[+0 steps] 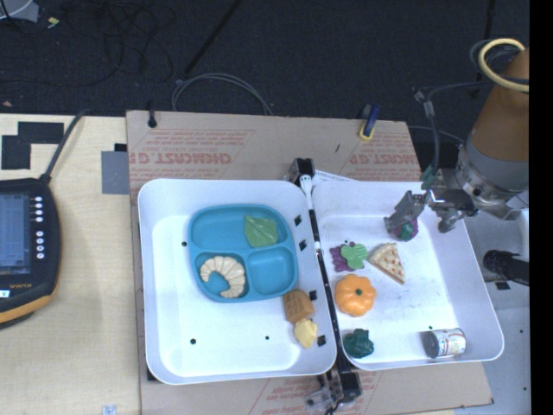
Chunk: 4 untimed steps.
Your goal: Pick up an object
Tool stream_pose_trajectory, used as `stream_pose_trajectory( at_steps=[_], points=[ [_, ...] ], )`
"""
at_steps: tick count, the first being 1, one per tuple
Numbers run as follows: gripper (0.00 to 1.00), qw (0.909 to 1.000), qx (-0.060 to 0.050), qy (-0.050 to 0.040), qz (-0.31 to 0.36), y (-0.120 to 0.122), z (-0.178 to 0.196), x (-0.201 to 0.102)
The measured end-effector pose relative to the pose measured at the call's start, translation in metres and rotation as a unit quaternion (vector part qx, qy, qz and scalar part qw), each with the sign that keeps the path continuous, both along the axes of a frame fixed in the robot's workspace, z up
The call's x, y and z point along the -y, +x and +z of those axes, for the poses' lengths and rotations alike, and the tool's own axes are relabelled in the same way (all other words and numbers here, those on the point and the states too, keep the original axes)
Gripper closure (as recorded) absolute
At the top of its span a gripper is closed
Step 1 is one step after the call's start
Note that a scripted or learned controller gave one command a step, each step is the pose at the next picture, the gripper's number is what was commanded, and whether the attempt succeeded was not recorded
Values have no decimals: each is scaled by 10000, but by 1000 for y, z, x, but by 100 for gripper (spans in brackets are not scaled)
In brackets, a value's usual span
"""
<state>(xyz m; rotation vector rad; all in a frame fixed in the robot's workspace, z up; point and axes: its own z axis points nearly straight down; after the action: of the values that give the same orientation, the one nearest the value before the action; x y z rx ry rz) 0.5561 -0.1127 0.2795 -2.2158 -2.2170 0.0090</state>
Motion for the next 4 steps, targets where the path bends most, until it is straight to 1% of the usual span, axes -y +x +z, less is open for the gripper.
stream_pose_trajectory(
  at_steps=[1,2,3,4],
  points=[
    [0,10000,-48,10,-5,26,-121,21],
    [0,10000,2,9,-3,65,-200,61],
    [100,10000,-8,15,-17,65,-189,61],
    [0,10000,-11,14,-23,65,-189,62]
  ],
)
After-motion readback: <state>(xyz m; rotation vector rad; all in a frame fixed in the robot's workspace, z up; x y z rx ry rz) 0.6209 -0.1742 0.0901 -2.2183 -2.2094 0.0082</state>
